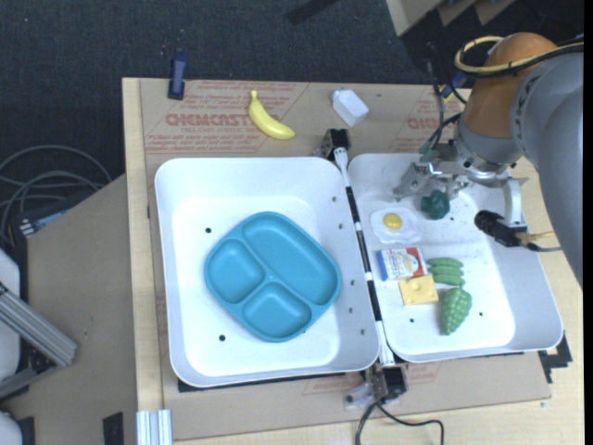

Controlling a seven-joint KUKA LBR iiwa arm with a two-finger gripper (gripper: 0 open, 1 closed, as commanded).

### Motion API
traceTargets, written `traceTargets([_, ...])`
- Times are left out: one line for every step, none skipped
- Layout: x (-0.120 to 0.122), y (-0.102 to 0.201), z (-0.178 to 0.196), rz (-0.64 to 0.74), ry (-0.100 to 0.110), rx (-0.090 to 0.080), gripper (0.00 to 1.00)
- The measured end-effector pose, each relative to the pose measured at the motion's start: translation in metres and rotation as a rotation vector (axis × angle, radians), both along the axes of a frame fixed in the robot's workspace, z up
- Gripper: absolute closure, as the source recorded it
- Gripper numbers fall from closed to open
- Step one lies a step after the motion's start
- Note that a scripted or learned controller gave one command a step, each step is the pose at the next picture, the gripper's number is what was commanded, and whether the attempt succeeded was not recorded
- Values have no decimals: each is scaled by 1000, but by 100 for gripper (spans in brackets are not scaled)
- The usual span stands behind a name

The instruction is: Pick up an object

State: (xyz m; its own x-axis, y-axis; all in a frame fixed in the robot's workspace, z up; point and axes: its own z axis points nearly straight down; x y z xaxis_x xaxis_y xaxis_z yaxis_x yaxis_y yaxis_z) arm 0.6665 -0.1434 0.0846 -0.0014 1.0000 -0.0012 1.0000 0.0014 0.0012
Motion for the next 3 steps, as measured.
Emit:
traceTargets([-13,-7,0,-1,3,1,0])
traceTargets([-12,-7,11,-1,0,0,100])
traceTargets([-31,63,101,0,-2,1,100])
